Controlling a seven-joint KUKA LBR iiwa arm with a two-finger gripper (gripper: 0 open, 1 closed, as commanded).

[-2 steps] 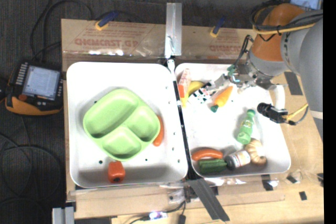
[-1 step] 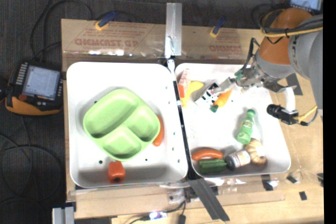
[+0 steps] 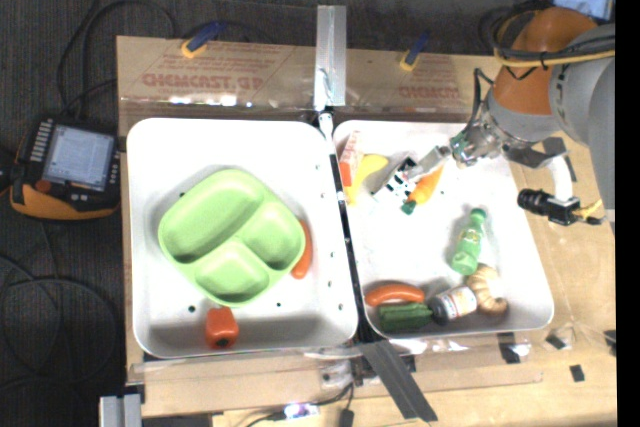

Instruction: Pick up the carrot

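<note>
The jaws [image 3: 402, 177] are hanging low in the right bin [image 3: 520, 245]; I cannot tell whether they are open. The carrot [image 3: 424, 187] is lying just beside them, apparently touching, on the arm's side.

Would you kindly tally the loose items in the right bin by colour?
Orange: 2, the carrot and an orange piece
Yellow: 1
Green: 2, a bottle and a dark vegetable
Red-orange: 1
Brown: 2
Total: 8
</note>
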